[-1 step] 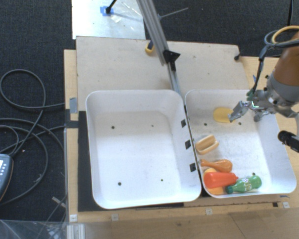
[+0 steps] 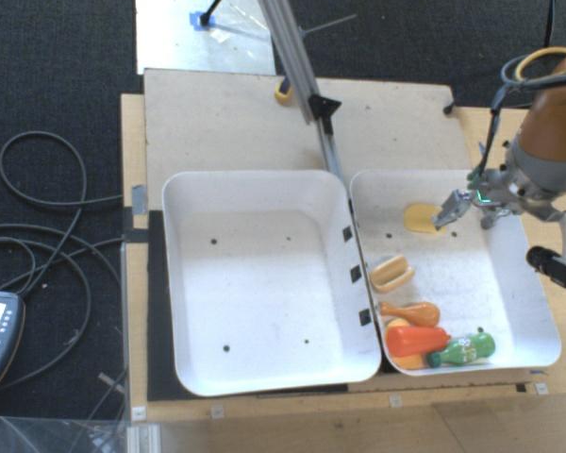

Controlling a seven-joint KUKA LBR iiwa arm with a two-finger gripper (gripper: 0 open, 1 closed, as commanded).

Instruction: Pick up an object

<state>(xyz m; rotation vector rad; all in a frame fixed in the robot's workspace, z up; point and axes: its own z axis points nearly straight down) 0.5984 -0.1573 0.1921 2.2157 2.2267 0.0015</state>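
gripper [image 2: 450, 213] beside yellow piece [image 2: 420, 218]; no legible labels

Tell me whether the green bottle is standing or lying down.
Lying down: the green bottle rests on its side along the right bin's front wall.

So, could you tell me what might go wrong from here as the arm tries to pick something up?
1. The claw sits at the edge of the flat yellow piece; so low a shape may slip out rather than lift.
2. The hot dog, chicken drumstick, orange carrot and green bottle crowd the right bin's front corner, so a grasp there could nudge neighbours or catch two.
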